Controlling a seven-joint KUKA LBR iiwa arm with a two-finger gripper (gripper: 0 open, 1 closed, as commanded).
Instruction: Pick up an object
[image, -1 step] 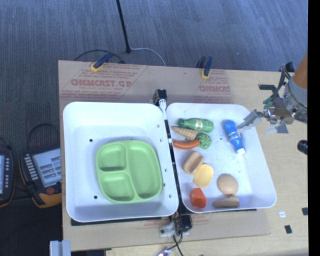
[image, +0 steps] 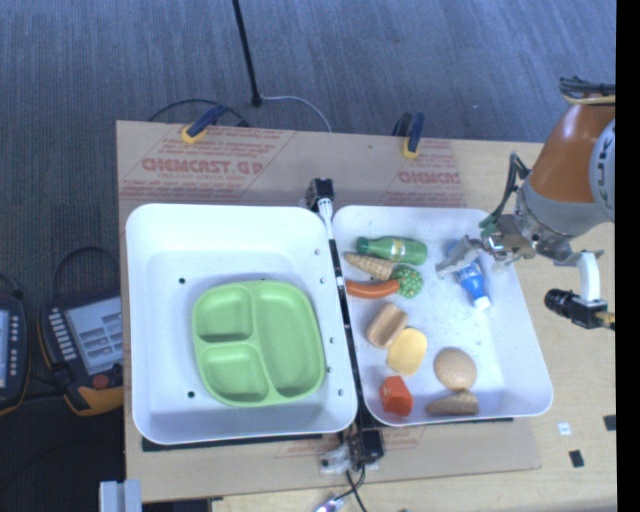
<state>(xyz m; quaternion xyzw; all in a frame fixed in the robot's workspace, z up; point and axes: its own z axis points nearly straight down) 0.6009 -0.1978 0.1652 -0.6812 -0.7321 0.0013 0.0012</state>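
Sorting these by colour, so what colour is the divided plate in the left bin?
Light green. The divided plate shows clearly in the camera view, inside the left white bin.

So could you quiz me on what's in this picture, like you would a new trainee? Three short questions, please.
1. True or false: the green divided plate lies in the left bin.
2. Which item lies nearest the gripper: A the green bottle, B the blue tube, C the red pepper?
3. Fill in: the arm has an ___ band.

Key: 1 true; 2 B; 3 orange.
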